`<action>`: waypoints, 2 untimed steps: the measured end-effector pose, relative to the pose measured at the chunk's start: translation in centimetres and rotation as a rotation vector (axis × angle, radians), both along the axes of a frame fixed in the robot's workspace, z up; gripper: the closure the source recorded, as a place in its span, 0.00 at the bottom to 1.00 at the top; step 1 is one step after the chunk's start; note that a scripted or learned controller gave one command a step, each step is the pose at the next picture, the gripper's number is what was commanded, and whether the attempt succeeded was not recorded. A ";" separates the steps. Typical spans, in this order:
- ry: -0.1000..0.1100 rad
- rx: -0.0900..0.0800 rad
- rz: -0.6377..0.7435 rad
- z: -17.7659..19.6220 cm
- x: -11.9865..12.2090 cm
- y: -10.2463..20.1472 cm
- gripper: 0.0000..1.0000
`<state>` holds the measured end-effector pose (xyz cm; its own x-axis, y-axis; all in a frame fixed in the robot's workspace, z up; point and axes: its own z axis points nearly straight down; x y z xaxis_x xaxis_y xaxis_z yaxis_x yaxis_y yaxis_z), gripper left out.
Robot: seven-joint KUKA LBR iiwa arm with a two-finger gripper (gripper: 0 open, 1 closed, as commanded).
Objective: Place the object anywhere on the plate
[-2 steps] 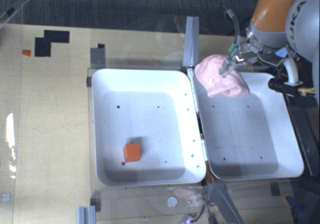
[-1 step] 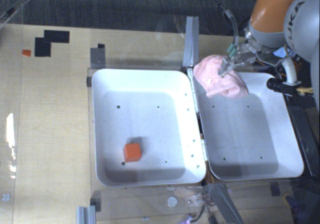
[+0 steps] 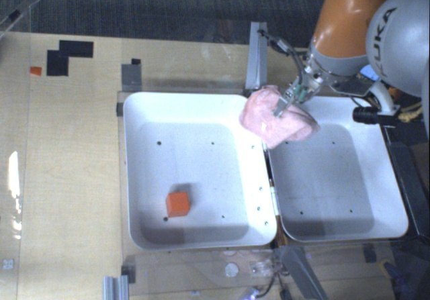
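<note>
The claw (image 3: 290, 98) is hanging over the seam between the two bins, and the pink plate (image 3: 277, 117) is lying tilted directly under it, resting across the far rims. The fingers seem to be pinching the plate's upper edge. The orange block (image 3: 178, 204) is sitting well apart, down-left, near the front of the left bin (image 3: 201, 158); it is small and cube-like.

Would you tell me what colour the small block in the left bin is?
Orange-red: the small block in the left bin, best seen in the camera view.
</note>
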<state>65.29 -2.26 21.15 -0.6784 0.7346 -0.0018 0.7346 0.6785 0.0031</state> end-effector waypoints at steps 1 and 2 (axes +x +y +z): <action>-0.003 -0.001 0.403 0.6 -1.9 5.4 1.00; -0.005 -0.002 0.805 1.5 -4.6 9.5 1.00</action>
